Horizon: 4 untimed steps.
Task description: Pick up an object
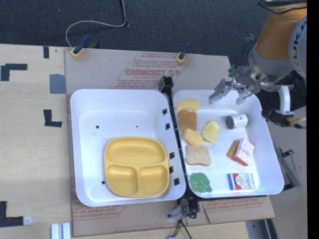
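Nothing is picked yet: the gripper (231,92) hovers spread wide and empty, with the small grey can (237,120) just below it untouched.

My arm (284,34) is a thick, rounded limb with a broad orange band around it and pale grey casing beside that, where part of a dark letter marking shows. Below the band sits a grey metal wrist block. From it spread my two slim, light grey jaws. A white bracket and dark cabling hang off my side.
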### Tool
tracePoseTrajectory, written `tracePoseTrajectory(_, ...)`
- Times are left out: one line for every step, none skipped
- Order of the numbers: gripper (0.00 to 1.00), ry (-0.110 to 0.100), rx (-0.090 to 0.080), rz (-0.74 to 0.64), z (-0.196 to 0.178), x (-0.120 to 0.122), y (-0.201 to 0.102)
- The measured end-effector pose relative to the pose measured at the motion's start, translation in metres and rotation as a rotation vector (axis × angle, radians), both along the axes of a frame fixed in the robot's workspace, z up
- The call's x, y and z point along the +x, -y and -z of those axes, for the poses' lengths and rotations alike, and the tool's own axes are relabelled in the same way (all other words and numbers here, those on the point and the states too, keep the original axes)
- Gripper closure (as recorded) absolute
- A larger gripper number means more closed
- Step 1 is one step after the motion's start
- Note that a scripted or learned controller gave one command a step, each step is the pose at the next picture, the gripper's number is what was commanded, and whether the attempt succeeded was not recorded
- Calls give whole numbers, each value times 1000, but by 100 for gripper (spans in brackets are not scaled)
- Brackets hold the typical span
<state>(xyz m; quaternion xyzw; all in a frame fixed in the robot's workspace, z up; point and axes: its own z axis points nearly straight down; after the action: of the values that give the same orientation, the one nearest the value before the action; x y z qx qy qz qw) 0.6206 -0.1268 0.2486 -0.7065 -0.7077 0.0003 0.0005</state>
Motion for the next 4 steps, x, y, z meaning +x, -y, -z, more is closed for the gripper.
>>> tracePoseTrajectory(0,8,-2,1,150,25,5)
tracePoseTrajectory(0,5,-2,3,162,-41,27)
tracePoseTrajectory(0,5,-2,-4,163,6,-19)
tracePoseTrajectory(0,-6,-4,-4,164,48,-33)
